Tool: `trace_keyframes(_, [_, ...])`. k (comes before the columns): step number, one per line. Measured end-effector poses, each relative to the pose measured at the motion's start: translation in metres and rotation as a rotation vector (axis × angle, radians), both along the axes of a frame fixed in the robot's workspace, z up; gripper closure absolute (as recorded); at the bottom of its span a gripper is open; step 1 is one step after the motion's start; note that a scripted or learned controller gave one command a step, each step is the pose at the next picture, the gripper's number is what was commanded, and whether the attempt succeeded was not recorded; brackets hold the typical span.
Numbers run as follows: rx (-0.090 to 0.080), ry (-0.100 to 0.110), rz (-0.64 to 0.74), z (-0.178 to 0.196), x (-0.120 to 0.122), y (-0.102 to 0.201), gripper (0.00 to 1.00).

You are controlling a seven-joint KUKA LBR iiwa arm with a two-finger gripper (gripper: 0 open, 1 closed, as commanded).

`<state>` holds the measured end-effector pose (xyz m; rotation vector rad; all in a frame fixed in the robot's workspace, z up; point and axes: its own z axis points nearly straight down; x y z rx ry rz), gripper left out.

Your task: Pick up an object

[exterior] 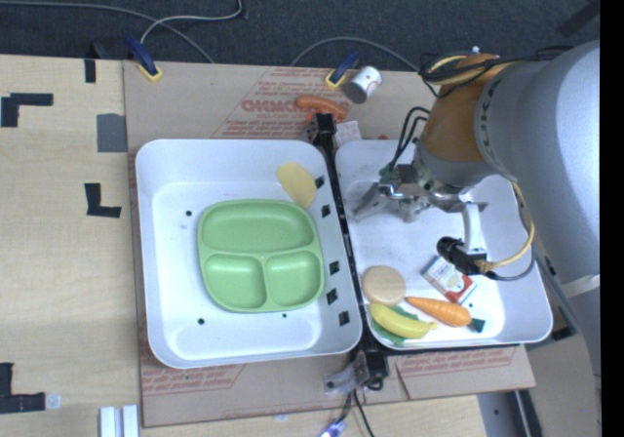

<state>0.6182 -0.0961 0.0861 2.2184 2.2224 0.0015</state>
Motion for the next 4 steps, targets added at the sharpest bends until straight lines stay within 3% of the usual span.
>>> trace_keyframes(1, [-0.002,0.001,-0.001,0.022,0.021,-0.044,0.00])
trace_keyframes(2, [-0.002,0.003,-0.003,0.053,-0.026,-0.106,0.00])
trace_keyframes(3, [0.001,0.003,-0.001,0.053,-0.088,-0.091,0.00])
trace_keyframes(4, [0.002,0.000,0.001,0.000,-0.058,-0.012,0.00])
